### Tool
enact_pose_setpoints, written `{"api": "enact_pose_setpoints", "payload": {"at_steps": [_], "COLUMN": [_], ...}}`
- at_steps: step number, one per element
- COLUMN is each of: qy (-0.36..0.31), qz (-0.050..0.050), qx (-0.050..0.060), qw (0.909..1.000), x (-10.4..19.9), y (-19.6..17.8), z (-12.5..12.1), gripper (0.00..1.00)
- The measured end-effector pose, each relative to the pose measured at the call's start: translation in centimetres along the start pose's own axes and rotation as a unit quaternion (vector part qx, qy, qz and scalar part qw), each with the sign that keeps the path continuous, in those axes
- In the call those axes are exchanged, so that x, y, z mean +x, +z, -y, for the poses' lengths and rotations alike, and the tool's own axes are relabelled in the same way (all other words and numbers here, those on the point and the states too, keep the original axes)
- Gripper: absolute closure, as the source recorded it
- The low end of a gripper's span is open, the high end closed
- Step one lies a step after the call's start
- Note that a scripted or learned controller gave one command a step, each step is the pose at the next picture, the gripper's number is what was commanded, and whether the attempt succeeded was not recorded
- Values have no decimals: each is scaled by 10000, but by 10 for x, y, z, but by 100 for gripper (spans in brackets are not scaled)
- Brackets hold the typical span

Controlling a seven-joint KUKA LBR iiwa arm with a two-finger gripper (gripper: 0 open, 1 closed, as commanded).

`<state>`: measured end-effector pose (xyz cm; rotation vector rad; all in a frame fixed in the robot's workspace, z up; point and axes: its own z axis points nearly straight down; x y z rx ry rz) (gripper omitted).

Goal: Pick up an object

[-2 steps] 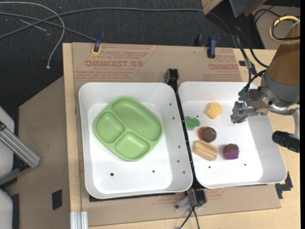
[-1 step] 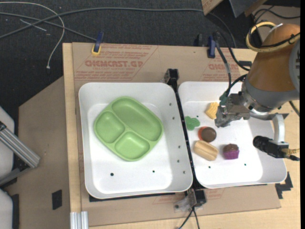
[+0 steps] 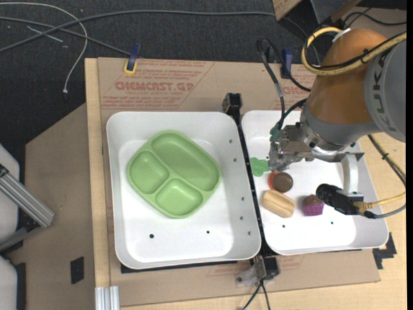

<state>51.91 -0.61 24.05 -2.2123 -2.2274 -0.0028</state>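
One green divided plate (image 3: pixel 172 173) is being left untouched in the left bin (image 3: pixel 122 134), while in the right bin (image 3: pixel 335 234) four small pieces are being counted: one green scrap (image 3: pixel 259 167), one brown round object (image 3: pixel 282 182), one tan block (image 3: pixel 278 203) and one purple piece (image 3: pixel 313 205). The approach step appears to be under way, the gripper (image 3: pixel 279 163) being hung just above the brown round object, the likely target. Whether the claw is released or clenched cannot be told, so a straight descent and a firm closing are being called for next.
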Motion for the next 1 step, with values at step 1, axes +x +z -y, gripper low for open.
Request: {"api": "enact_pose_setpoints", "payload": {"at_steps": [1], "qy": [-5], "qz": [-6], "qx": [14], "qw": [10000], "x": [62], "y": [0], "z": [8], "gripper": [100]}}
